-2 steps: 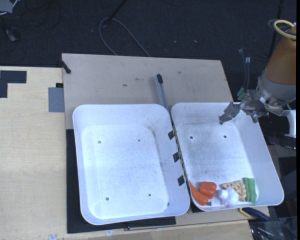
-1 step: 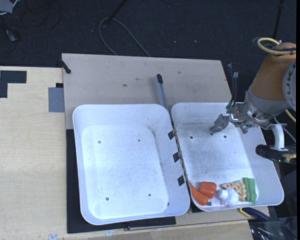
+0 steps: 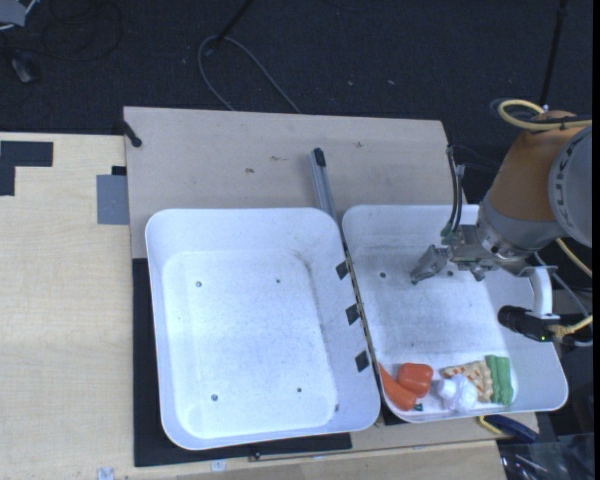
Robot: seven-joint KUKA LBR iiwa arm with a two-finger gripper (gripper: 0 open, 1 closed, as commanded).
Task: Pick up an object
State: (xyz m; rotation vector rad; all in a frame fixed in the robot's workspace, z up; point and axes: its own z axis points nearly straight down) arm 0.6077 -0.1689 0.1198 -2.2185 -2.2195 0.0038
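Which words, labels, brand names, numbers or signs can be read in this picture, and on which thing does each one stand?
None can be read.
The orange object, the tan object and the green object in the right bin are too small and blurred to show any print.
The left bin, the arm and the gripper show no legible marking.
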